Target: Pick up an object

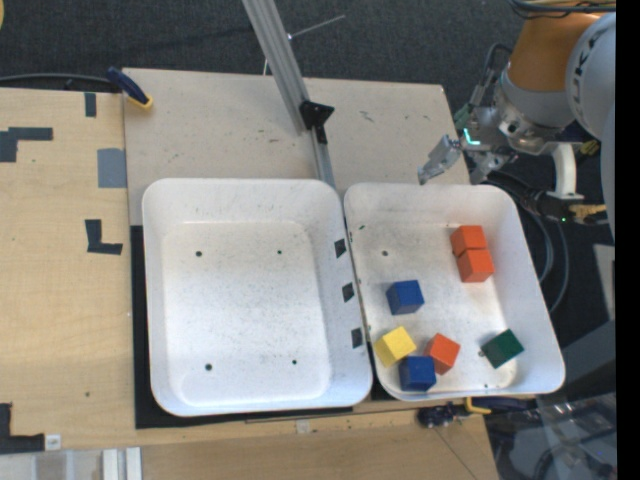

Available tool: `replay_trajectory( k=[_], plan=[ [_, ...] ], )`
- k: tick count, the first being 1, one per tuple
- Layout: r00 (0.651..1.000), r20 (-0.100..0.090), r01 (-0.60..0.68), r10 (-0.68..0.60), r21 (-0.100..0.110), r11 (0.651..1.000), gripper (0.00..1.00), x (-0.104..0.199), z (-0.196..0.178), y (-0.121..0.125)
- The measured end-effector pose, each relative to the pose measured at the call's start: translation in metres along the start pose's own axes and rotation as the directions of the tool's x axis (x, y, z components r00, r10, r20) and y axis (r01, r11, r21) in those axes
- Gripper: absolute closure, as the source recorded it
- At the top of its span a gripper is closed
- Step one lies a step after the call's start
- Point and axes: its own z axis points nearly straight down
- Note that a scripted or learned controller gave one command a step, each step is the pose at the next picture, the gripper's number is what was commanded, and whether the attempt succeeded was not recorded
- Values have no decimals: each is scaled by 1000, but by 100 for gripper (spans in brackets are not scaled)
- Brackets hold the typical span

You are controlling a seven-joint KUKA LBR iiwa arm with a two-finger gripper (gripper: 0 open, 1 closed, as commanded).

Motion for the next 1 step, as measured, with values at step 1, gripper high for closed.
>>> replay_trajectory(
  k=[1],
  plan=[
    [1000,2,1,-1,-4,1000,0,0,-3,1]
  ],
)
